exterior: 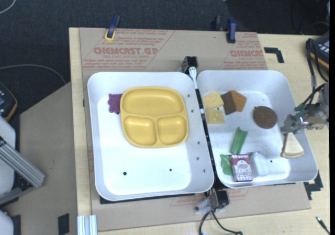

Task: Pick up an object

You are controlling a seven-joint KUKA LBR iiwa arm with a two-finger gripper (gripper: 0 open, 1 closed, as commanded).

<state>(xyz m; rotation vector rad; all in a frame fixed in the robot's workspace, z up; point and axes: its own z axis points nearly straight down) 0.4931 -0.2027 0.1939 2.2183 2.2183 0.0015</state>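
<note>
While your claw (297, 125) hovers at the right bin's (272, 79) edge just above the bread slice (292, 147), its spread unreadable, nothing is lifted and the grasp remains undone.

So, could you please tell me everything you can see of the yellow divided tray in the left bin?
The yellow divided tray looks like smooth moulded plastic with rounded corners. It has three compartments: one wide one along the far side and two smaller ones side by side nearer the camera. It lies flat and right way up on the floor of the left bin, in its far half. A purple object shows at its left edge, apparently touching it or tucked partly under.
</note>
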